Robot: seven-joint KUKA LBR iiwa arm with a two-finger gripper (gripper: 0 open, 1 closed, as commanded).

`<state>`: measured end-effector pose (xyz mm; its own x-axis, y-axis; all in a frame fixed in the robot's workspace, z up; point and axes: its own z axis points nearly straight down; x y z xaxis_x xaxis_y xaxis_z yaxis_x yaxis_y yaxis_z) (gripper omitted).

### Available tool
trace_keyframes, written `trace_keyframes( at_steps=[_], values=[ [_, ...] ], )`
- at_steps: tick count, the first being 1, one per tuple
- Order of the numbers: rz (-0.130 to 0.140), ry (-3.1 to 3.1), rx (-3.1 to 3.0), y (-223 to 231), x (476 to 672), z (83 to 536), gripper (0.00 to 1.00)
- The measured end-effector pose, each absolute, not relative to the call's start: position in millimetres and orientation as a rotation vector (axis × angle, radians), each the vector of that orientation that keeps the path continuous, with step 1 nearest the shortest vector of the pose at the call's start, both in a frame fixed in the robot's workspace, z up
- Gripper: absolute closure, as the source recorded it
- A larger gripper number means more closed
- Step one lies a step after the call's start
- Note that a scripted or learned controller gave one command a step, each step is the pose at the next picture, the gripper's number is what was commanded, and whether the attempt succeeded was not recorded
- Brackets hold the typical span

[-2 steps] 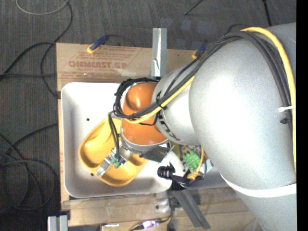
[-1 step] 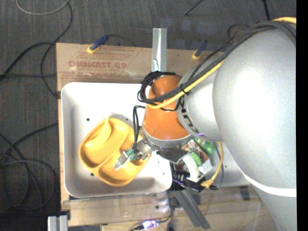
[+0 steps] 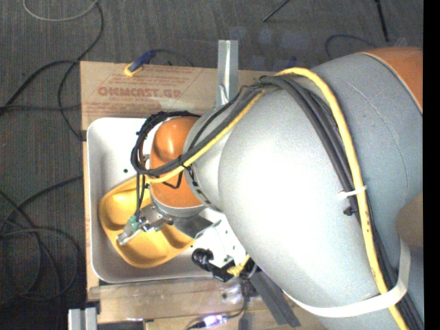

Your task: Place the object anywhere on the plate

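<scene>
Although much of the bench is covered by it, the grey arm (image 3: 302, 184) leaves the left white bin (image 3: 103, 150) in sight, its bulk reaching in from the right with black and yellow cables (image 3: 330, 122) running along its shell. Below its orange band (image 3: 172, 163), the wrist leans down over the yellow plate (image 3: 113, 212), which lies in the lower left part of that bin. At the plate's middle sits the gripper (image 3: 137, 227), low over the yellow surface; whether it is released or clenched I cannot tell, and the object to be placed cannot be made out. A blue-and-yellow connector (image 3: 137, 63) lies on the cardboard (image 3: 144, 88) behind the bin.
</scene>
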<state>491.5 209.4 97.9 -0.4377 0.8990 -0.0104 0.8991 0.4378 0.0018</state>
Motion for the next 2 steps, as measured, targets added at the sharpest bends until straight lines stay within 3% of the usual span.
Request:
trace_keyframes(
  at_steps=[1, 2],
  values=[
    [-0.006, 2.837, 1.351, 188.0, 483.9, 96.6, 0.00],
    [-0.006, 2.819, 1.359, 182.1, 489.2, 107.0, 1.00]
  ],
)
